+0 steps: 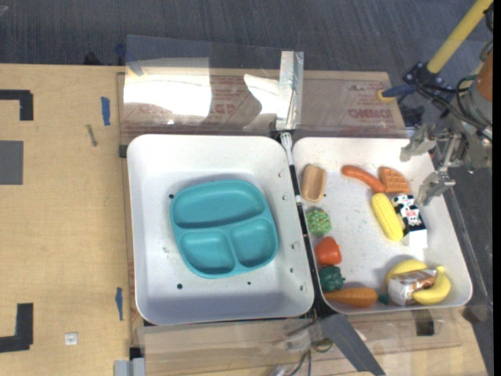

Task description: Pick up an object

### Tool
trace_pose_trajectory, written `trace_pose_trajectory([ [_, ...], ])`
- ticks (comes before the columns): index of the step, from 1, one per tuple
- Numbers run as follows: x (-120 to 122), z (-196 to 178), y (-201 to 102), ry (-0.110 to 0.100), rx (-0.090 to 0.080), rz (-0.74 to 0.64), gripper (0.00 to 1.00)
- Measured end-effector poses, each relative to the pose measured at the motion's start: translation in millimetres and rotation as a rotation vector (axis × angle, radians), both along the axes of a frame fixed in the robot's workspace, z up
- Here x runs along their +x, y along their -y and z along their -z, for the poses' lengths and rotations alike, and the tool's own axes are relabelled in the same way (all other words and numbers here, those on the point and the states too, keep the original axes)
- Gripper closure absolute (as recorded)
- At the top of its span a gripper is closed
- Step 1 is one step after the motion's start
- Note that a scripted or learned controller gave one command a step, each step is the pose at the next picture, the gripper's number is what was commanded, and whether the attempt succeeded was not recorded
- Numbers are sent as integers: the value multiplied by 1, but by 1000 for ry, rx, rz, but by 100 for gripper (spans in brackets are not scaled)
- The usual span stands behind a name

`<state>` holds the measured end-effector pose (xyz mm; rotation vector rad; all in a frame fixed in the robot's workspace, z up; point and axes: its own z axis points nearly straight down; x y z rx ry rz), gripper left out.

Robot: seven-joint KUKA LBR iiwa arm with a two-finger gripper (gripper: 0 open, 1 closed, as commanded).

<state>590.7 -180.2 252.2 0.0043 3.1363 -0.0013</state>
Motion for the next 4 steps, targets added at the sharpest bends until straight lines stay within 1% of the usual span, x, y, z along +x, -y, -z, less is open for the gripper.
trace_pose_trajectory([
  [1, -34, 156, 1, 3, -1, 124, 0],
  [2, -46, 164, -31, 1, 1, 149, 0],
  [3, -44, 152, -31, 5, 1, 148, 100],
  [4, -108, 163, -4, 6, -1, -64, 100],
])
